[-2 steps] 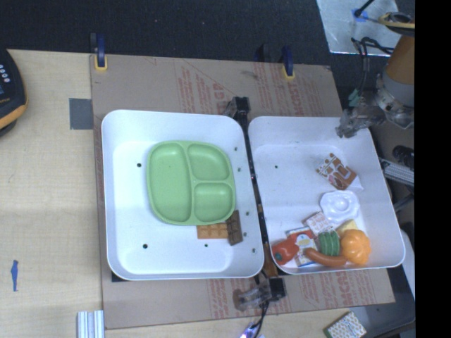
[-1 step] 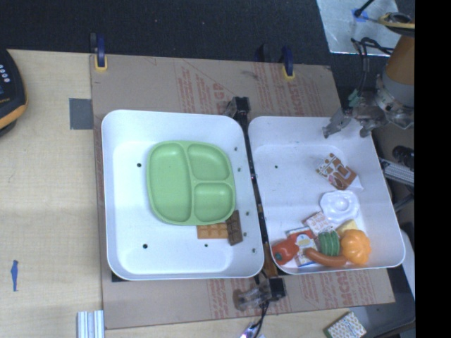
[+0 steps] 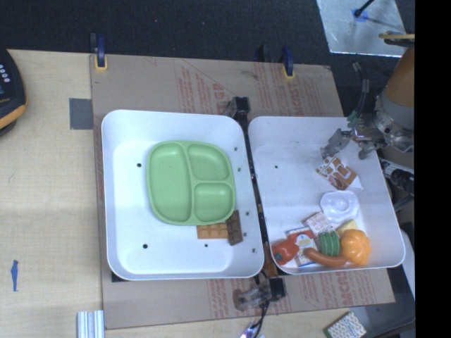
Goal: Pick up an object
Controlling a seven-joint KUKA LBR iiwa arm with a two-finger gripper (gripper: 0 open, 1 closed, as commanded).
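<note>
Two white bins sit side by side; the gripper (image 3: 350, 141) hangs over the right bin's (image 3: 282, 146) far edge, fingers spread and holding nothing, just beyond a small brown packet (image 3: 335, 172).

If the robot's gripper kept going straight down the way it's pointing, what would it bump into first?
Probably the small brown-and-white packet, lying just below-left of the gripper in the right bin. Depth is hard to judge, so it might meet bare bin floor instead.

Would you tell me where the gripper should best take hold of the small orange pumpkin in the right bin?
Probably from above, across the rounded body of the orange pumpkin: its top is exposed, but the green vegetable crowds its left side and the bin wall lies close on its right.
</note>
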